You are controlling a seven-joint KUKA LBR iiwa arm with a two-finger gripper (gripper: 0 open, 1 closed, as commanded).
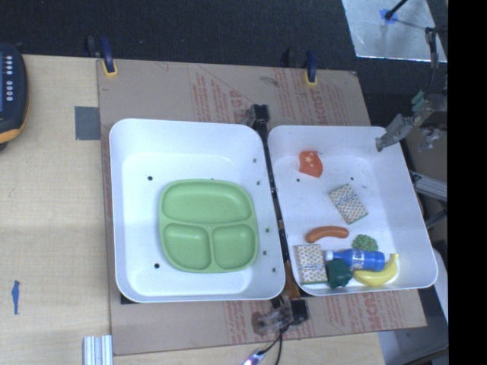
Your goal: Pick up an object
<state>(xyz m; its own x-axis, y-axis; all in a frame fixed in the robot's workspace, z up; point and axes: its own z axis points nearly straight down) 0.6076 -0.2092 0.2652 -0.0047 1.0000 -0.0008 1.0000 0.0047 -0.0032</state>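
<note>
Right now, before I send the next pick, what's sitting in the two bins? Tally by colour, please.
Green: 3 - divided plate, leafy piece, dark green piece
Orange-red: 2 - wedge, sausage
Patterned packets: 2 -
Blue: 1 - bottle
Yellow: 1 - banana
Total: 9

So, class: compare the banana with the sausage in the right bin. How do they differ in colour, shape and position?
The banana is yellow; the sausage is reddish orange. The banana curves strongly, while the sausage is nearly straight. The banana lies at the bin's near corner, touching the blue bottle; the sausage lies farther in, apart from the bottle. Both are long, thin toy foods in the right bin.
</note>
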